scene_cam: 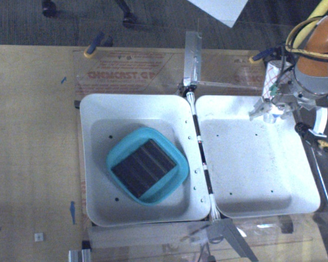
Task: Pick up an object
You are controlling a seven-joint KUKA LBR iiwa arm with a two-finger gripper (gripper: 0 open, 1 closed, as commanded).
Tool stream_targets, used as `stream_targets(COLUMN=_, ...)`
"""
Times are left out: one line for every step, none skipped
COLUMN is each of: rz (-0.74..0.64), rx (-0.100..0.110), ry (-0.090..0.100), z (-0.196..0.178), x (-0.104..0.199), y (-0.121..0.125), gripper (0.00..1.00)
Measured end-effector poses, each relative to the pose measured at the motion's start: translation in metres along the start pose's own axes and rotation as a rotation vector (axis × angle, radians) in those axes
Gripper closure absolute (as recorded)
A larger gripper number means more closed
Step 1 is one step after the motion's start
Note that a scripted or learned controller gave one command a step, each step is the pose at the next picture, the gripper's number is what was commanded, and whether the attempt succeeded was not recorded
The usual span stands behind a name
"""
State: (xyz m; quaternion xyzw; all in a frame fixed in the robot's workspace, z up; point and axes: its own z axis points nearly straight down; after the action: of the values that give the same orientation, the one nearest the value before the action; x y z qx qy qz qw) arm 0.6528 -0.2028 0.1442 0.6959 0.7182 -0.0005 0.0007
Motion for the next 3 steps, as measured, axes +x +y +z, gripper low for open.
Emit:
stream_targets(rz=-0.361, rx=0.023, ry=0.027, z=0.055, x=-0.013, y=0.012, gripper=0.0)
stream_targets(rz=-0.372, rx=0.016, ry=0.003, z=0.057, x=0.024, y=0.011, gripper=0.0)
stream_targets(rz=-0.372, rx=0.018, ry=0.002, z=0.047, x=0.023, y=0.01, gripper=1.0)
